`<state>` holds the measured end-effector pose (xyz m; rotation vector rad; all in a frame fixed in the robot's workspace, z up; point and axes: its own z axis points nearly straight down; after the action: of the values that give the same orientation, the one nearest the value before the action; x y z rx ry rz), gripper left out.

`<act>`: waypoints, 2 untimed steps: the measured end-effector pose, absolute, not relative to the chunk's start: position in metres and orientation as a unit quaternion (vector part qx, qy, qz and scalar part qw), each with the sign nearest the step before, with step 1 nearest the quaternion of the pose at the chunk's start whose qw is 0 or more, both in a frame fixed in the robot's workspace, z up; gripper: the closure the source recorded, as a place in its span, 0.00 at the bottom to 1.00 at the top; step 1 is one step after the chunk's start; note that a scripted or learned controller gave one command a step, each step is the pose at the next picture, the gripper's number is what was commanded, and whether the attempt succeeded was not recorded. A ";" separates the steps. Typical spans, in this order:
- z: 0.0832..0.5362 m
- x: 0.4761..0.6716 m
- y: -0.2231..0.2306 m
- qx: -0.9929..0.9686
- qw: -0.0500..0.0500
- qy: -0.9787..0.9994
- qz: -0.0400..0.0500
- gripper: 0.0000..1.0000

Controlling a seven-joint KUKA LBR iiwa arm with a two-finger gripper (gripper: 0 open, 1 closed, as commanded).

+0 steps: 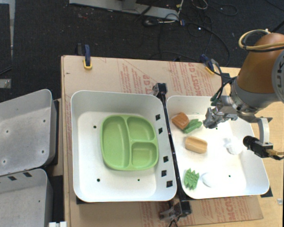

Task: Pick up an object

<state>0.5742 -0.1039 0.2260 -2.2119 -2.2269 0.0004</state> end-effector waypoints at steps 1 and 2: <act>0.232 0.556 -0.057 -0.705 0.001 -0.709 0.000 1.00; 0.242 0.547 0.000 -0.704 0.001 -0.710 -0.001 1.00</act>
<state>0.5473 -0.0004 0.2415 -2.2104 -2.2298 -0.0017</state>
